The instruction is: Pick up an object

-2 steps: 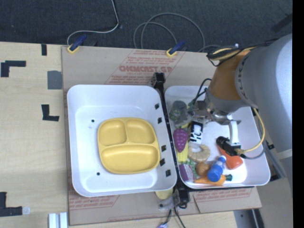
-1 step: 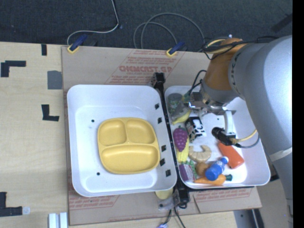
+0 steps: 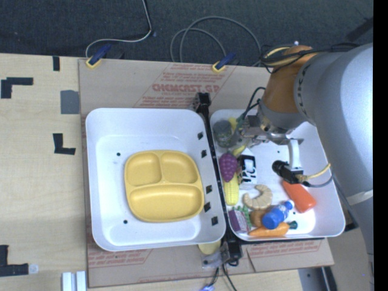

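My gripper (image 3: 244, 133) is low in the far left corner of the right bin (image 3: 324, 162), under the orange band of the arm. A grey round object (image 3: 222, 130) lies just to its left against the bin wall. Close below it are purple grapes (image 3: 228, 164), a yellow corn cob (image 3: 231, 191) and a black-and-white piece (image 3: 247, 170). Toward the near side lie a tan croissant-shaped toy (image 3: 261, 197), a blue bottle (image 3: 276, 215), an orange carrot (image 3: 270, 230) and an orange-red object (image 3: 299, 197). I see nothing clearly between the fingers.
The left bin (image 3: 103, 132) holds a yellow divided plate (image 3: 163, 183). A black divider with clips (image 3: 209, 162) runs between the bins. The grey arm body (image 3: 351, 120) covers the right bin's far right side. Cables loop on the dark floor behind the bench.
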